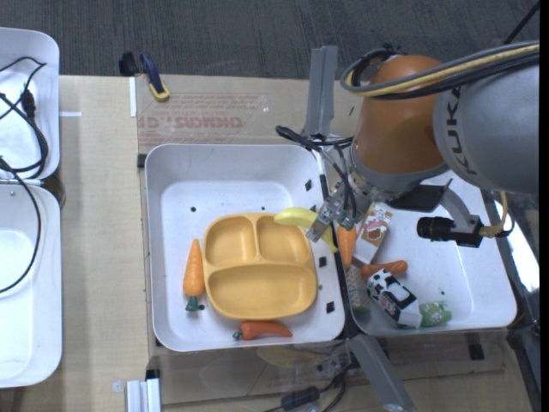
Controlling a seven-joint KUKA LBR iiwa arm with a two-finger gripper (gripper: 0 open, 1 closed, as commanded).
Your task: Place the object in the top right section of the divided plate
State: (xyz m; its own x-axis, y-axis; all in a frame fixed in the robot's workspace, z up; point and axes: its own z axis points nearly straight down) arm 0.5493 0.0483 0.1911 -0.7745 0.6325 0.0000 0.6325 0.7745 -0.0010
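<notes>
The yellow divided plate (257,269) lies in the left white bin (171,196), a little toward that bin's 5 o'clock corner. It has two small sections along its upper edge and one long section below.

A yellow banana (296,218) rests at the plate's 1 o'clock edge, partly over the rim of the top right section, and its far end goes under the claw (330,215). The claw hangs at the banana's 3 o'clock end, over the wall between the two bins, and whether its fingers are spread or closed I cannot tell.

An orange carrot (194,269) lies just beside the plate at 9 o'clock, its green top pointing toward 6 o'clock. A second, redder carrot (264,330) lies just beside the plate at 6 o'clock.

In the right white bin (480,316), another orange carrot (346,245) sits at 6 o'clock from the claw, against the dividing wall. Near it stand a small brown-and-white carton (371,233), a black-and-white cow-patterned toy (390,294) and a green packet (436,314).

The arm (480,118) reaches in from 3 o'clock, its orange band above the claw.

A blue-handled clamp (147,74) sits on the bench (94,230) at 11 o'clock from the left bin.
</notes>
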